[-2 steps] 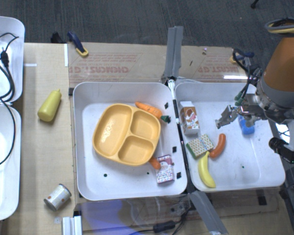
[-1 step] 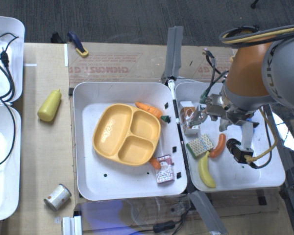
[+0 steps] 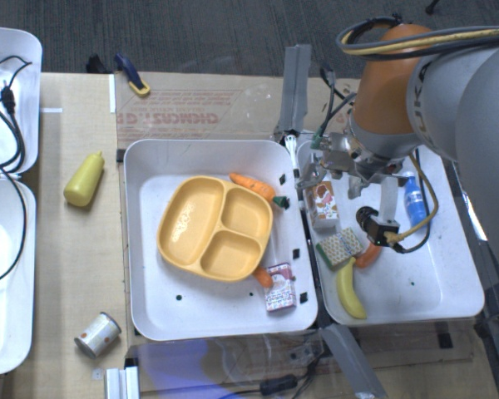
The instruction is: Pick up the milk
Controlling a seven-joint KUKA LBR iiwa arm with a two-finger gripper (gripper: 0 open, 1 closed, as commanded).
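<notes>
Milk carton [image 3: 323, 205]: upright in right bin [image 3: 449, 293], near its left wall, above sponge [image 3: 341, 246] and banana [image 3: 349, 289]. Gripper [image 3: 326, 171]: directly over carton; finger spread and any hold cannot be told.

Lighting: bright, even, overhead; shadows soft and short. Glare: mild sheen on the left bin [image 3: 141, 223] floor toward 7 o'clock. Focus: moderately soft throughout. The orange band [image 3: 391, 90] at 2 o'clock appeared blurred. Distortion: slight at edges.
</notes>
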